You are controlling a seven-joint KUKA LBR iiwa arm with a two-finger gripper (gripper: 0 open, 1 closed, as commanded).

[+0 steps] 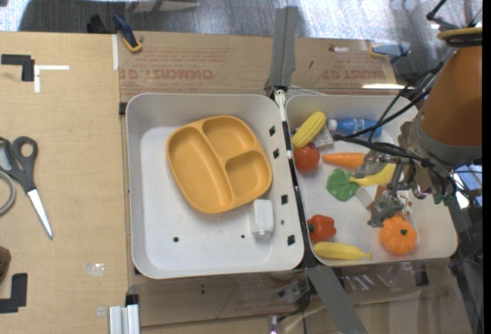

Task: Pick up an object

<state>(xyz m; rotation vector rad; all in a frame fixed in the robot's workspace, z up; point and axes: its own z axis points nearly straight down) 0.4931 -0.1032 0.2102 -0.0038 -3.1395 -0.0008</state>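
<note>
Carrot [344, 160] lengthwise left-right, tip right.

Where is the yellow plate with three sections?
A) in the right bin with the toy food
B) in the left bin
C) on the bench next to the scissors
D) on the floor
B: the yellow plate lies inside the left bin, while the toy food, such as the corn and carrot, sits in the right bin.

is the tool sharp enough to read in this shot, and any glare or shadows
Camera view: the tool is small and cluttered with cables, too muddled to read; the orange plate is crisp; bright light patches streak the floor at top; soft shadows lie inside the left bin.
</note>
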